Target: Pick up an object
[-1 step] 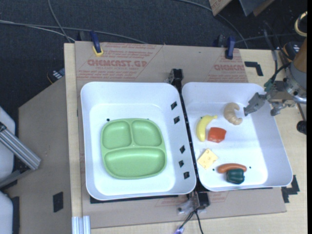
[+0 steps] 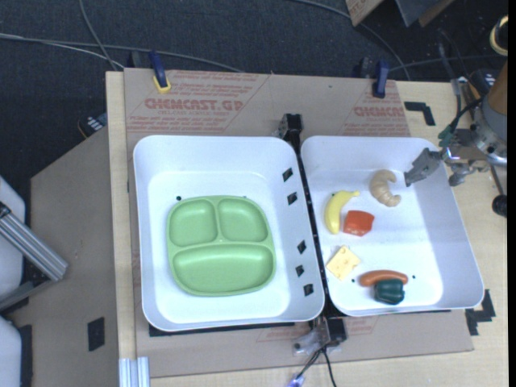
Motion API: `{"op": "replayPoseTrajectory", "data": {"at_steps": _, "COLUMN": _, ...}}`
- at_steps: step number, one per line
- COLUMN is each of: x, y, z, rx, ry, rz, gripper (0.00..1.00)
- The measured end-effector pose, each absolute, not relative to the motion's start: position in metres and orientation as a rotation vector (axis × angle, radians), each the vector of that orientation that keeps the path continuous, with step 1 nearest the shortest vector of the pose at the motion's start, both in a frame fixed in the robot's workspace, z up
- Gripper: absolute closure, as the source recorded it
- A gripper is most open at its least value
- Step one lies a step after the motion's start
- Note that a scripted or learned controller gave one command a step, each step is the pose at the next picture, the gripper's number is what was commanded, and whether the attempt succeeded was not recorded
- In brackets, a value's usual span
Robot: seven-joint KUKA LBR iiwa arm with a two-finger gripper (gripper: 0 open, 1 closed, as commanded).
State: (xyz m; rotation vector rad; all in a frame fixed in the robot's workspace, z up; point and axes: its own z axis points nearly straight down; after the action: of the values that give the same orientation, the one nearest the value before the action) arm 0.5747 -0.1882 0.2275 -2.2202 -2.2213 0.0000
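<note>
The pincer (image 2: 435,168) hangs over the upper right corner of the right bin (image 2: 451,240), its two dark fingers spread apart with nothing between them, placed, I judge, to come down on one of the toy foods. Nearest to it, just to its left, lies a tan croissant (image 2: 385,188); farther left and lower sit a yellow banana (image 2: 339,210) and a red block (image 2: 359,222), then a yellow cheese wedge (image 2: 344,262), and well below the pincer an orange sausage (image 2: 381,277) touching a dark green piece (image 2: 389,292). The left bin (image 2: 153,216), far to the pincer's left, carries a green divided plate (image 2: 220,244). The brown board (image 2: 242,95) covering the counter reads "CHEMCAST GP" in faded red, clamped at its far edge so the bins stay put.
</note>
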Motion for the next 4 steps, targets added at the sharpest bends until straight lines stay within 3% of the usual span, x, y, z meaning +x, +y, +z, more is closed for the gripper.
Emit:
{"op": "replayPoseTrajectory", "data": {"at_steps": 2, "x": 0.576, "y": -0.18, "z": 0.104, "rx": -2.216, "ry": -2.217, "rz": 0.004, "gripper": 0.0}}
{"op": "replayPoseTrajectory", "data": {"at_steps": 3, "x": 0.576, "y": -0.179, "z": 0.084, "rx": -2.218, "ry": -2.219, "rz": 0.002, "gripper": 0.0}}
{"op": "replayPoseTrajectory", "data": {"at_steps": 4, "x": 0.577, "y": -0.18, "z": 0.097, "rx": -2.22, "ry": -2.221, "rz": -0.002, "gripper": 1.0}}
